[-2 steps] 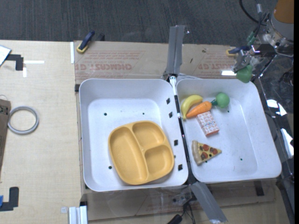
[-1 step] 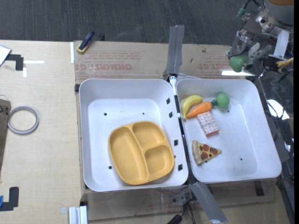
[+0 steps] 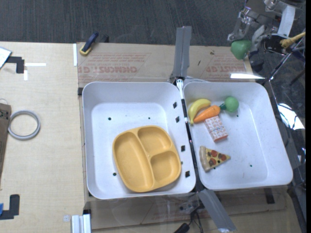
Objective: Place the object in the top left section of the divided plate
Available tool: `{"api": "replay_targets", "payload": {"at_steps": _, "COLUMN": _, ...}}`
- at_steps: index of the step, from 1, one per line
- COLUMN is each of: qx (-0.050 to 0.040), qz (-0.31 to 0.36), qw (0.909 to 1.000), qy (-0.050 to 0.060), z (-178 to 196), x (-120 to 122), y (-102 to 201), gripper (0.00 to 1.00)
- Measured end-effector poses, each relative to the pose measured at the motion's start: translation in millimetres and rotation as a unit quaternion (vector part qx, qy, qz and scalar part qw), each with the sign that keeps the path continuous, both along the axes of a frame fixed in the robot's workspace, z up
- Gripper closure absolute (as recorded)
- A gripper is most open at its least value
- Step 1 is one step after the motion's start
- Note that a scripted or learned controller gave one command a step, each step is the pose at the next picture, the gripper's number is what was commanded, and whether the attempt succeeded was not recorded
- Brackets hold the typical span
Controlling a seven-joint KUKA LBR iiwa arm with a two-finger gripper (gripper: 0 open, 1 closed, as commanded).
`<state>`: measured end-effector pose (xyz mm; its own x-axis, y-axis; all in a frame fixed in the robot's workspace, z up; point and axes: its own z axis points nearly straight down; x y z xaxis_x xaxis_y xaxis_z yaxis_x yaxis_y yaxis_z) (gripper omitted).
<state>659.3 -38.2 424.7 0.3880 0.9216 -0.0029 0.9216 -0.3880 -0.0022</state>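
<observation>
The yellow divided plate (image 3: 145, 158) lies in the left bin (image 3: 97, 178), toward its near side, and serves as the landmark here; all three of its sections hold nothing. To the right of the plate, across the two touching rims, the right bin (image 3: 272, 174) holds a pizza slice (image 3: 213, 158) nearest the viewer. Farther back from it lies a small red-and-white box (image 3: 216, 128). Behind that sit a carrot (image 3: 208, 113) and a banana (image 3: 197, 108), touching each other, with a small green ball (image 3: 231, 104) just at the carrot's far end.

Left of the plate, on the bare worktop (image 3: 43, 169), rests a roll of grey tape (image 3: 23, 124). A dark item at the left edge beside it is cut off and cannot be identified. Beyond the plate, past the bins, lies brown cardboard (image 3: 131, 64) with a blue-and-yellow tool (image 3: 89, 43) on its far left corner.

Farthest from the plate, up at the far right above the cardboard, hangs the gripper (image 3: 248, 30), partly cut off by the top edge. A green rounded object (image 3: 239, 48) sits right at its lower end. Whether the jaws are actually clamped on it, or how wide they stand, cannot be told, as cables and metal parts clutter that spot.
</observation>
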Motion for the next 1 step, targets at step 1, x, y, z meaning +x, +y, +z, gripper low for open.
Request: {"api": "replay_targets", "payload": {"at_steps": 1, "qx": -0.0014, "qz": 0.001, "qw": 1.0000, "qy": 0.002, "z": 6.4, "x": 0.8, "y": 0.6, "gripper": 1.00}}
